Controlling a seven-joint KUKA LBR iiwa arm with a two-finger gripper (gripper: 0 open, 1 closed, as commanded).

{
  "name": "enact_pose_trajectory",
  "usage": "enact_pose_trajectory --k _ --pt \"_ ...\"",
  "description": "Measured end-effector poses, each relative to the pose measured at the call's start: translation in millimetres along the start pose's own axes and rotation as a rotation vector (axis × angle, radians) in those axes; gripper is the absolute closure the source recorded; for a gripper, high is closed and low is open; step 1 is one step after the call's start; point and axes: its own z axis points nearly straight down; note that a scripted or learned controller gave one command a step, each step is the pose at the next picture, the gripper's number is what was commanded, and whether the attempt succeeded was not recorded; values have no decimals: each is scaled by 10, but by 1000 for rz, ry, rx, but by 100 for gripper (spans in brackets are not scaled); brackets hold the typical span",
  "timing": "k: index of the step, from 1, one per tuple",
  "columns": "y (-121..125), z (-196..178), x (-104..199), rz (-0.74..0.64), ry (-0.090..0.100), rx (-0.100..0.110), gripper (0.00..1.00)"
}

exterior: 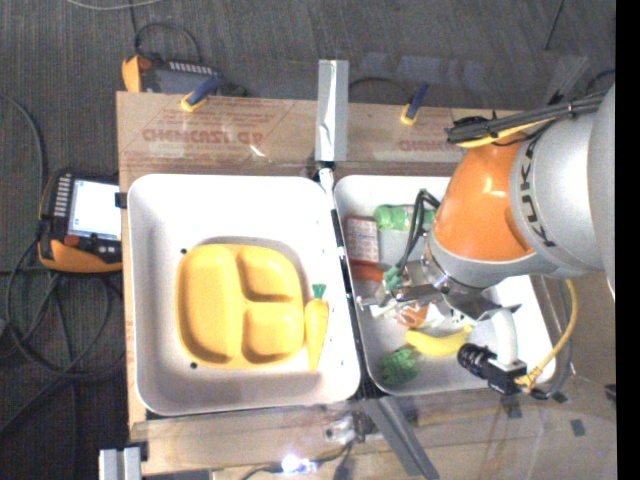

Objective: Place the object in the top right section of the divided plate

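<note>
Hand (405,303) low in rt bin (545,313), grip state can't tell; banana (437,341), broccoli (399,367) beside; carrot (316,326) touching plate (240,303).

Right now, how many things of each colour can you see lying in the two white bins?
Yellow: 2, divided plate and banana
Orange: 1, carrot
Green: 2, broccoli and green packet
Red: 1, red packet
Total: 6; the arm hides more of the right bin.
</note>
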Motion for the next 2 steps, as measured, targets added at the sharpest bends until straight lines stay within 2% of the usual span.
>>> enact_pose_trajectory --k 1,2 --pt "-69 3 -459 199 2 1 100" --pt "-57 -32 -417 153 0 -1 100"
